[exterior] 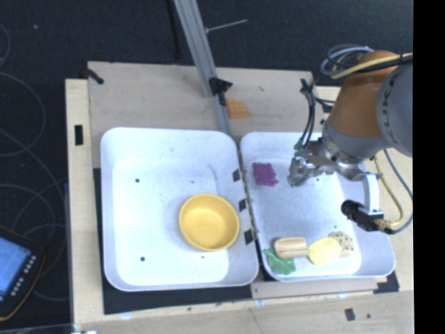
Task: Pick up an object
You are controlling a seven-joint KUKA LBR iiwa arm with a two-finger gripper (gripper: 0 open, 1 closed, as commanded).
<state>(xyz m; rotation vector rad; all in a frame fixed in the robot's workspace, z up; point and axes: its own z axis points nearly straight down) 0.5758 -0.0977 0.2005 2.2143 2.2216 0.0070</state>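
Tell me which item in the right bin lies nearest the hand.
The purple piece, lying just left of the hand near the bin's upper left. The tan block, yellow item and green scrap cluster along the bin's near edge.

My bins (125,186) are white; one holds a yellow bowl (208,222), the other a purple piece (264,173), a tan block (290,247), a yellow lump (322,252), a green scrap (278,264).
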